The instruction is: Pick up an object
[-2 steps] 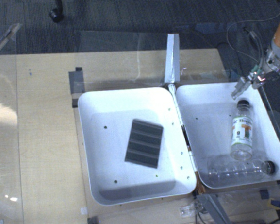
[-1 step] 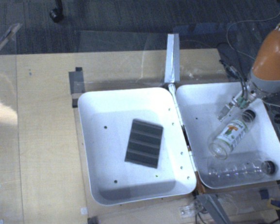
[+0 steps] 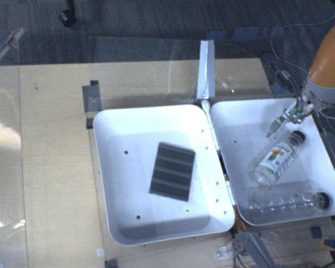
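Where two clear bottles [image 3: 276,160] crowd the right bin [image 3: 236,124], end effector [image 3: 282,121] open just above, grey ribbed block [image 3: 172,171] apart.

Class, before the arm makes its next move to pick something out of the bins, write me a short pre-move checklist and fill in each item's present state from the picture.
1. A target lies within the bins: ok. A clear bottle with a label lies on its side in the right bin.
2. End effector is near a target: ok, it hangs over the right bin, just above the labelled bottle in the image.
3. Nothing held already: ok, nothing shows between its fingers.
4. Neighbours clear of the target: cannot tell. A second clear bottle lies along the bin's near wall, close by.
5. Alternative target: ok. A dark ribbed block lies alone in the left bin.
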`<state>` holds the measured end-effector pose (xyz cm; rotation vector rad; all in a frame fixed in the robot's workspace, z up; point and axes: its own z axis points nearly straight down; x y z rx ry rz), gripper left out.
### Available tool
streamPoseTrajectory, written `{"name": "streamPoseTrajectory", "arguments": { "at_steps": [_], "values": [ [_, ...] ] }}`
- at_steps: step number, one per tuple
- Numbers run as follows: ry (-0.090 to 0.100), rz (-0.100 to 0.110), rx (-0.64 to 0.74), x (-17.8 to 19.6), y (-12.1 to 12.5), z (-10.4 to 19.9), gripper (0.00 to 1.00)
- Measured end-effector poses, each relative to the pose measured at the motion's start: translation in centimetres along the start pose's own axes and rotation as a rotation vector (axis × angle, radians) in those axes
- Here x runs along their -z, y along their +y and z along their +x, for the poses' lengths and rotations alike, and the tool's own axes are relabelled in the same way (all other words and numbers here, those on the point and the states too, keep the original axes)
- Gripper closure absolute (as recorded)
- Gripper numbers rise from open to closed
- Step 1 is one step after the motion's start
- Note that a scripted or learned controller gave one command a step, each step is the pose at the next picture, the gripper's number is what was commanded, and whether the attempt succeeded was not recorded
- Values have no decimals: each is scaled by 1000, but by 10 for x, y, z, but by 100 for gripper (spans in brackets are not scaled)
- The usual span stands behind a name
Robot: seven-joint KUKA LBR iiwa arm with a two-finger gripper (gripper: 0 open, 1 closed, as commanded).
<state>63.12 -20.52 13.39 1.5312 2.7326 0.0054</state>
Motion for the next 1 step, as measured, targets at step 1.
{"name": "streamPoseTrajectory", "arguments": {
  "at_steps": [1],
  "values": [
    [0, 1, -303, 2, 23, -1, 0]
  ]
}}
